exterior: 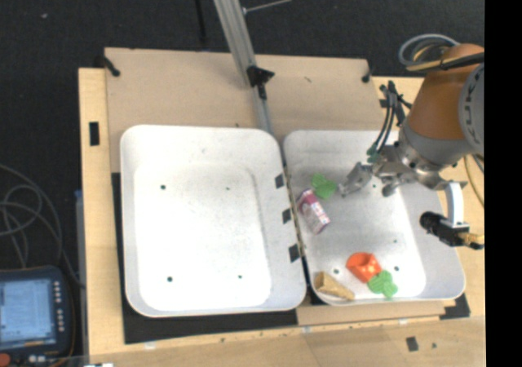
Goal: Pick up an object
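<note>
Several small objects lie in the right bin (342, 142). A green piece (324, 187) and a pink and white can (313, 211) sit near its left wall. Toward the front lie an orange-red object (363, 265), a second green piece (382, 284) and a tan wedge (333, 285). My gripper (371, 183) hangs over the bin's upper middle, just right of the first green piece. Its fingers (353, 181) are spread open and nothing is between them.
The left bin (204, 141) sits beside the right one, with black clips along the shared wall. A slanted metal pole (232, 23) rises behind the bins. A black and white fitting (447, 223) sticks out at the right bin's edge. A tablet (28, 308) lies at the lower left.
</note>
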### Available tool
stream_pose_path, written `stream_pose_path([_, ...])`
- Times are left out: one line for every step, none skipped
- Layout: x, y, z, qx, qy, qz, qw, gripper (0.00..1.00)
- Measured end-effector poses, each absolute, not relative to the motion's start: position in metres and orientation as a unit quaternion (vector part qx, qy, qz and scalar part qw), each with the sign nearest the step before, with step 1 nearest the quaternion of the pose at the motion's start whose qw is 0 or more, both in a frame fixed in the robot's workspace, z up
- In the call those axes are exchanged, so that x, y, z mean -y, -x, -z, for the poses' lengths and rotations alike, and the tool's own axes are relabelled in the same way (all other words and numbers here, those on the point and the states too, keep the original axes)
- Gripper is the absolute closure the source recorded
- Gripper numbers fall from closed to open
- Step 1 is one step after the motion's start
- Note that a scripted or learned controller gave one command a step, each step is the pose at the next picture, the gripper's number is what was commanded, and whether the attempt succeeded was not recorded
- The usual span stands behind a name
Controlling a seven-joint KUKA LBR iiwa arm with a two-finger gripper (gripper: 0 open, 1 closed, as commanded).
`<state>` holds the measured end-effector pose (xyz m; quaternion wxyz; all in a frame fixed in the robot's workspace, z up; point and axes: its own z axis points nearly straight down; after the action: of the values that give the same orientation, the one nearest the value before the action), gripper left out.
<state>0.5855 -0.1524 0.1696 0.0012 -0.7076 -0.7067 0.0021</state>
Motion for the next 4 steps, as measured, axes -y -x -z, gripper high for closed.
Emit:
stream_pose_path([0.155, -0.586, -0.128, 0.706, 0.708, -0.0015, 0.000, 0.00])
stream_pose_path([0.156, -0.586, -0.100, 0.705, 0.709, -0.0013, 0.000, 0.00])
stream_pose_path([0.157, -0.588, -0.113, 0.703, 0.711, 0.0010, -0.002, 1.00])
stream_pose_path([0.157, -0.591, -0.156, 0.706, 0.708, 0.0014, -0.003, 1.00])
